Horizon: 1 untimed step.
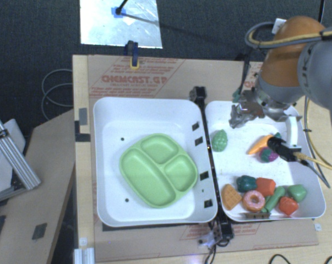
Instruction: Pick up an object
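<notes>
Arm (298, 54) bent low, hand (240, 114) seemingly hovering over right bin (226, 110).

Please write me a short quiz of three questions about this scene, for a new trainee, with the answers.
1. True or false: the green plate lies in the right bin.
2. Where does the donut lie? A) near edge of the right bin B) in the left bin C) on the cardboard
3. Fill in: the gripper hovers over the far part of the ____ bin.

Key: 1 false; 2 A; 3 right.
</notes>
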Available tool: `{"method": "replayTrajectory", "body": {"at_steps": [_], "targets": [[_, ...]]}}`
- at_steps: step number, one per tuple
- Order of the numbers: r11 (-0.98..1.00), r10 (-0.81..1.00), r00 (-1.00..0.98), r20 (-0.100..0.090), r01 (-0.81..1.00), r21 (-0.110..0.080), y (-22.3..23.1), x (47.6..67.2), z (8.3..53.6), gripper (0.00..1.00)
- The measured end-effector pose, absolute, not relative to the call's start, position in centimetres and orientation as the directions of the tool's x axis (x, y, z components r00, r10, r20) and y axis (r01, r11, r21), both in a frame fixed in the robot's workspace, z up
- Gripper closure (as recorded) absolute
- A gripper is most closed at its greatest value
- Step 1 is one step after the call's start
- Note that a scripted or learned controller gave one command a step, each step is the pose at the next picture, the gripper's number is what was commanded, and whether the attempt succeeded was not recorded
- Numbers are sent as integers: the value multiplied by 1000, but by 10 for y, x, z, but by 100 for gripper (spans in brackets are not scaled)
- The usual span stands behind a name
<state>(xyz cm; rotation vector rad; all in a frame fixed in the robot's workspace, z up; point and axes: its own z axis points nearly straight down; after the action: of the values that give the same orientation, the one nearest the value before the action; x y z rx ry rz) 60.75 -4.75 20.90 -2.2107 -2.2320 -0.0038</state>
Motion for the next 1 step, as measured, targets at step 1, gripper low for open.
{"method": "replayTrajectory", "body": {"at_steps": [1], "targets": [[9, 1000, -9, 2, 1000, 3, -1, 618, 209, 100]]}}
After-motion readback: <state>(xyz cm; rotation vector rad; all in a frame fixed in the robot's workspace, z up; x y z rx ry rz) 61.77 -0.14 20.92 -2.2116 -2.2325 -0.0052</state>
